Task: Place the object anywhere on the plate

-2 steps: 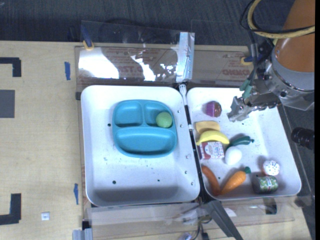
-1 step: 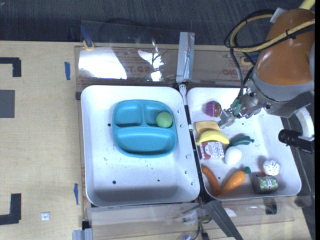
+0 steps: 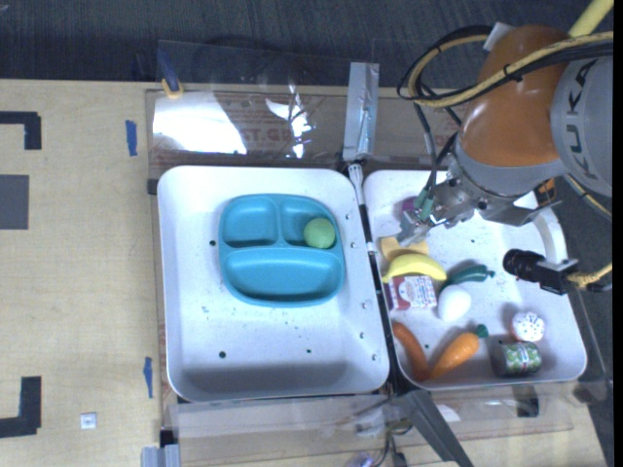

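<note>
End effector (image 3: 421,216) fingertips blurred above banana (image 3: 414,265); grip unclear

Two white bins (image 3: 195,358) are present. The left bin contains one blue plate (image 3: 277,270) carrying one green ball (image 3: 318,233). The right bin contains one banana (image 3: 414,265), one egg (image 3: 454,305) and one carrot (image 3: 456,352).

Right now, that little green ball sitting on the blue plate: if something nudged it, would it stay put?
The green ball looks round and smooth, so it would probably roll. It sits in a small compartment of the blue plate, whose raised dividers would likely stop it. It looks small, probably light.
</note>
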Motion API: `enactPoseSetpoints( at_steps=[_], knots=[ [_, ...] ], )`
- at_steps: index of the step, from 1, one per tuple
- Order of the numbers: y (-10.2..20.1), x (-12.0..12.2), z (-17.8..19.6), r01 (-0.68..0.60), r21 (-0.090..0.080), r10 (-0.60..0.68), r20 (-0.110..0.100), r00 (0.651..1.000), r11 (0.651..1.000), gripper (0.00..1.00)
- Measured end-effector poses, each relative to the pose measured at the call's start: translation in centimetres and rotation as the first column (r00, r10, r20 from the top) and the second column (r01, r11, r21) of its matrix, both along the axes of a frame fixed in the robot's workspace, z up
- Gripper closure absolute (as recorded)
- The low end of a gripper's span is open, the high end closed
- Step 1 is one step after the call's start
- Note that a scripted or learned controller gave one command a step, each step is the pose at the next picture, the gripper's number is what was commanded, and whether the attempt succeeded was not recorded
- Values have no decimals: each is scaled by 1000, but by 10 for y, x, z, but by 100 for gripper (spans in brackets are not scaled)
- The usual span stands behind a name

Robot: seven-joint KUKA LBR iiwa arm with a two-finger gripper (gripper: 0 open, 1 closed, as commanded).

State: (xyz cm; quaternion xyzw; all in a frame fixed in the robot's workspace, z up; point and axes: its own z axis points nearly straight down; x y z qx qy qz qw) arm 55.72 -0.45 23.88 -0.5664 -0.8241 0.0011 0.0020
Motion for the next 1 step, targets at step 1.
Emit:
enactPoseSetpoints(
  at_steps=[1],
  knots=[
    [-2,-28,40,16,0,-16,9,1000,1000,100]
  ],
)
